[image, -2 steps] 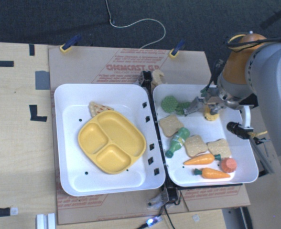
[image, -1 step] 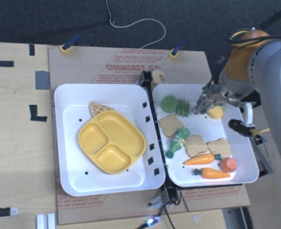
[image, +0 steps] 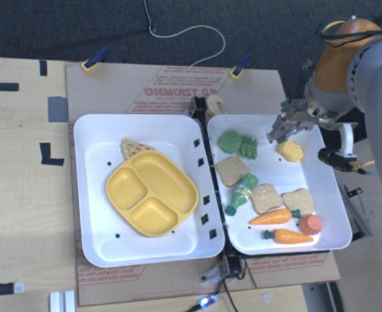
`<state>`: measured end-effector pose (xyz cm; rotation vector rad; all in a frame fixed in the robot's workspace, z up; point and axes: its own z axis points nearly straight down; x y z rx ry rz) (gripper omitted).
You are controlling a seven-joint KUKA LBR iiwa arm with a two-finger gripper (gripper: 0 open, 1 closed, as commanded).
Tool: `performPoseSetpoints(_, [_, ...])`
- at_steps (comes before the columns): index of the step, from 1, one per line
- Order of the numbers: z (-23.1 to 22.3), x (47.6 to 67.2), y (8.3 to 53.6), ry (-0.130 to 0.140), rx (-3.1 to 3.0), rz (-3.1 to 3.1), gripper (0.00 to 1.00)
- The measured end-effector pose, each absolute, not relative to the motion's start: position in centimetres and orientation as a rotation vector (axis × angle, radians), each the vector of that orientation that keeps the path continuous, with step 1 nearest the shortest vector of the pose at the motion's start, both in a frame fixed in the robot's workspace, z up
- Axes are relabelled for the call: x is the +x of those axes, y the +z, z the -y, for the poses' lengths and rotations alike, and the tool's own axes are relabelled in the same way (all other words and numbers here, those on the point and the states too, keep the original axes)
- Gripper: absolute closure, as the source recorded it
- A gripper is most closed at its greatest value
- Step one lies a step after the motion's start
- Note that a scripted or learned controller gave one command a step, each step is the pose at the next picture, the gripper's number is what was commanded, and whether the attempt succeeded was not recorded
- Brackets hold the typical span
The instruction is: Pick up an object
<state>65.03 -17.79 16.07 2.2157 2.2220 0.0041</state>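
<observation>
My gripper point(image: 277, 133) hangs over the back of the right bin point(image: 331, 194), just left of a yellow lemon-like piece point(image: 291, 151). Nothing shows between its fingers. In the same bin lie a green broccoli point(image: 237, 143), three bread slices point(image: 231, 169) point(image: 266, 197) point(image: 299, 201), a green bottle point(image: 240, 192), two carrots point(image: 271, 218) point(image: 291, 237) and a small red piece point(image: 311, 224).
The left bin point(image: 90, 174) holds a yellow divided plate point(image: 152, 192) with a tan waffle wedge point(image: 134, 149) tucked behind it. A black divider point(image: 208, 168) runs between the bins. A white cable point(image: 184, 34) loops over the dark floor behind the bench.
</observation>
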Motion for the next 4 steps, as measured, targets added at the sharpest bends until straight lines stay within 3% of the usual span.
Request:
performPoseSetpoints(2, [18.3,65.2,22.6,0.001,2.219,-2.222,1.00])
performPoseSetpoints(3, [12.2,65.5,23.3,0.001,2.215,-2.230,1.00])
performPoseSetpoints(4, [9.7,66.8,22.6,-0.001,2.217,-2.226,1.00])
